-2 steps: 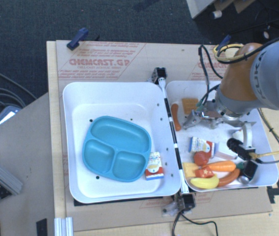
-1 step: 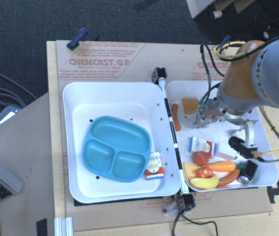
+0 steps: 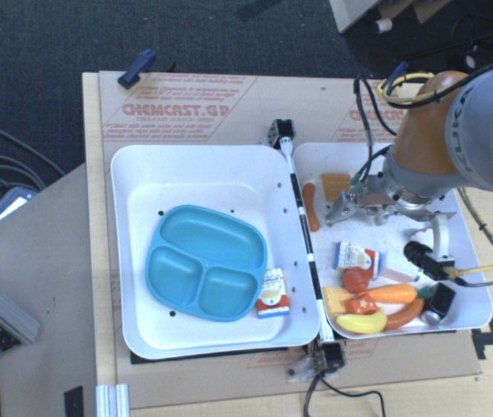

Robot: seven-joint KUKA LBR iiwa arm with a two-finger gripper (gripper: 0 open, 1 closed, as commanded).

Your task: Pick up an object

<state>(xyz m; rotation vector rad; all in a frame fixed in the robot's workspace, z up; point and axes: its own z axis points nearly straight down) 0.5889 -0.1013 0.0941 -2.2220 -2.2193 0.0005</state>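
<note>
Carton [image 3: 355, 256] lies just below hand [image 3: 356, 205].

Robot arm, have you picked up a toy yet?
Not yet, by the look of it. The end effector sits low in the right bin, near the toast. No toy shows between its fingers. The carrot, banana and tomato lie in the bin, waiting.

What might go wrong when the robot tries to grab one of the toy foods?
The banana, carrot and tomato lie crowded in one corner of the right bin, so the gripper could bump a neighbour or pinch two at once. The hot dog lies close to the bin's wall, leaving little room for a finger. The carton leans against the blue plate and may tip if nudged.
</note>
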